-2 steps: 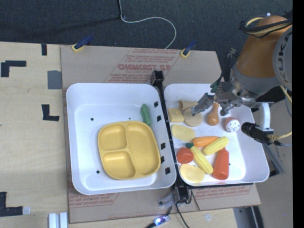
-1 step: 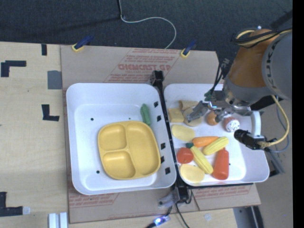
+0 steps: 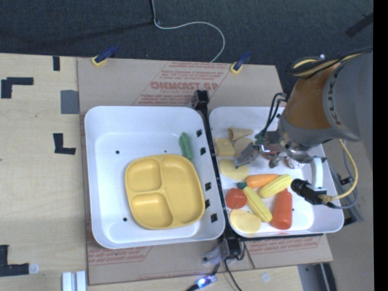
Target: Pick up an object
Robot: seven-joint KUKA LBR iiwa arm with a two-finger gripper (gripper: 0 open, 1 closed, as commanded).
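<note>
The right bin (image 3: pixel 321 223) holds a heap of toy food. A pale tan piece (image 3: pixel 240 134) and a yellow slice (image 3: pixel 224 147) lie at its far left. Nearer the front are an orange carrot (image 3: pixel 262 180), a corn cob (image 3: pixel 274 185), a second yellow cob (image 3: pixel 257 205), a red tomato (image 3: pixel 236 197), a red-orange piece (image 3: pixel 281 210) and a pale yellow round (image 3: pixel 245 221). My gripper (image 3: pixel 245 156) reaches down over the left half of this bin, right above a pale yellow piece (image 3: pixel 233 170) and beside the yellow slice. Nothing is seen held in it.
The left bin (image 3: pixel 103 138) holds a yellow divided plate (image 3: pixel 163 190) and a small green vegetable (image 3: pixel 185 145) by its far right wall. The arm's orange band (image 3: pixel 309 105) hangs over the right bin's back edge. Cardboard (image 3: pixel 176 83) lies under both bins.
</note>
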